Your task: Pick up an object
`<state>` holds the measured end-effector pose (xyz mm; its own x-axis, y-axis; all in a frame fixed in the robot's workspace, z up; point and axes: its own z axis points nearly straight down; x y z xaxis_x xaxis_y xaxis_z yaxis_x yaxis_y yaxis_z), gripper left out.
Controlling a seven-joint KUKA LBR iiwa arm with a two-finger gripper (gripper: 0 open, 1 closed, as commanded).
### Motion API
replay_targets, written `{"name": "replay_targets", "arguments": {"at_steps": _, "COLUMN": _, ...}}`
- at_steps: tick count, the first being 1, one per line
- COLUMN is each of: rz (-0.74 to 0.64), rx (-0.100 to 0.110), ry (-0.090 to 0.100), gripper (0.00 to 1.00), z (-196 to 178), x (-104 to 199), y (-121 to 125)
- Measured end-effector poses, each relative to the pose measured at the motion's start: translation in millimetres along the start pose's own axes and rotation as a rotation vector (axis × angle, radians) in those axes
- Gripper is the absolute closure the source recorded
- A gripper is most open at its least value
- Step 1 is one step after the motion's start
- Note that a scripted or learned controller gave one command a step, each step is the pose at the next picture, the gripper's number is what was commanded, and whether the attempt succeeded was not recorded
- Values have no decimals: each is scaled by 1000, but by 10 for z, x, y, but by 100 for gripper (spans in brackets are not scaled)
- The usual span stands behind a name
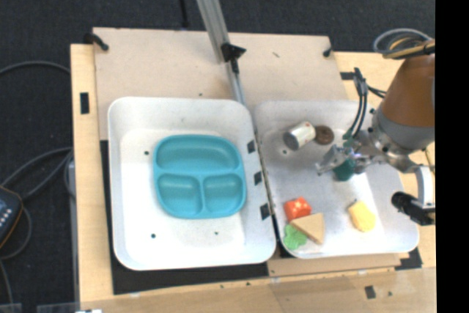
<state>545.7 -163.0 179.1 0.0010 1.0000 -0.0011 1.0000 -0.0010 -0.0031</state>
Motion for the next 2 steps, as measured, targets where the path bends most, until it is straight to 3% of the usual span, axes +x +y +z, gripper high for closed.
{"name": "replay_targets", "arguments": {"at_steps": 1, "rz": 0, "rx": 1, "ry": 0, "gripper": 0, "z": 553, "x": -84, "y": 61}}
{"name": "replay_targets", "arguments": {"at_steps": 2, "rz": 5, "rx": -7, "ry": 0, "gripper": 100, "z": 408, "x": -92, "y": 79}}
